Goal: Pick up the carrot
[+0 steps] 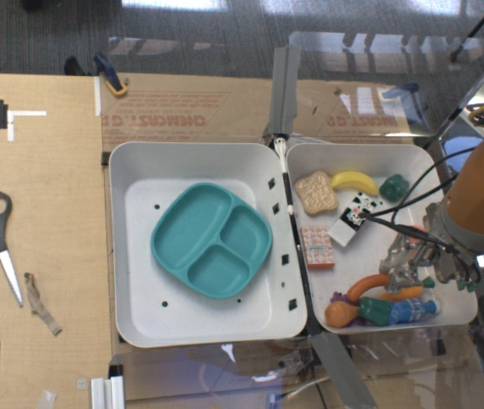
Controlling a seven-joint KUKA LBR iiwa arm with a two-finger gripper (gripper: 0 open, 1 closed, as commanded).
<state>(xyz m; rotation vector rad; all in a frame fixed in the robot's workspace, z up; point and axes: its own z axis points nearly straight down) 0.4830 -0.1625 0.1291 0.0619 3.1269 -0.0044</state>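
We are looking at the carrot (pixel 368 287) lying in the lower right of the frame, inside the right bin (pixel 310 254), its orange body curving from lower left up toward the gripper (pixel 406 262). It is resting among clutter: an orange round fruit (pixel 338 314) just below its lower end, a green-and-blue bottle (pixel 398 311) just beside it underneath, and a purple piece (pixel 337 297) near its tip. The gripper is hanging right over the carrot's upper end, but we cannot tell its state, since wires and metal are blurring together there.

We are judging the carrot to be a light, stiff plastic toy with a smooth, rounded skin that could slip out of a pinch. We are favouring a hold across its thick middle, where the body is widest and farthest from the neighbours. The teal plate (pixel 212 240) is sitting well apart in the left bin (pixel 118 254).
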